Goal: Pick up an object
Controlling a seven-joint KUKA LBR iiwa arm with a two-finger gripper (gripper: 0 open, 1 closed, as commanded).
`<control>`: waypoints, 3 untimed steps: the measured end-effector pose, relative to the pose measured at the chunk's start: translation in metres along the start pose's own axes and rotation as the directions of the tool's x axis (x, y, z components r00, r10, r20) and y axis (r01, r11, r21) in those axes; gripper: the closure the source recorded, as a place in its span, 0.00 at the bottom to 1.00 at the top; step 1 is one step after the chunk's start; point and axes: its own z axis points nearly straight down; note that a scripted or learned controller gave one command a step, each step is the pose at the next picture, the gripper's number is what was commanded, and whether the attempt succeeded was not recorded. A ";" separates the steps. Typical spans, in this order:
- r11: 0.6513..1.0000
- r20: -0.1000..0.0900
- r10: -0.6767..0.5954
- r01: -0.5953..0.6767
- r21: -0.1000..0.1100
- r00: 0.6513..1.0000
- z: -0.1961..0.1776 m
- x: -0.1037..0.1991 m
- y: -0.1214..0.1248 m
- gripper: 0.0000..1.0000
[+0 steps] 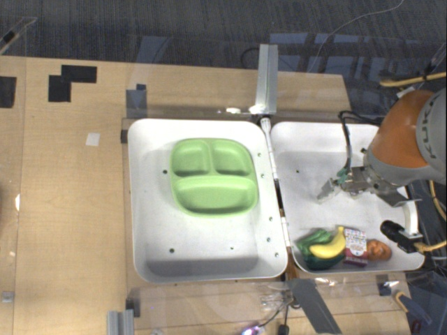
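Observation:
My gripper (328, 189) hangs over the middle of the right bin (307, 145), reaching in from the right under the orange-banded wrist (401, 135). Nothing shows in it. Below it, in the bin's front corner, lies a small pile: a yellow banana (330, 246) resting on a green object (313, 236), a red-and-white packet (355, 243) and an orange-red item (378, 250). The gripper stands clearly apart from the pile, further back in the bin.
The left bin (150, 250) holds a green divided plate (211, 175) near its centre. A metal post (267, 79) rises behind the wall between the bins. Cables (347, 142) run beside the arm on the right.

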 end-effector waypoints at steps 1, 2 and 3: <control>0.998 0.000 -0.055 0.055 -0.003 0.998 0.000 -0.024 -0.027 0.00; 0.998 -0.003 -0.057 0.057 -0.008 0.998 -0.012 -0.022 -0.024 1.00; 1.000 0.002 0.002 -0.002 -0.006 1.000 -0.002 0.044 -0.059 1.00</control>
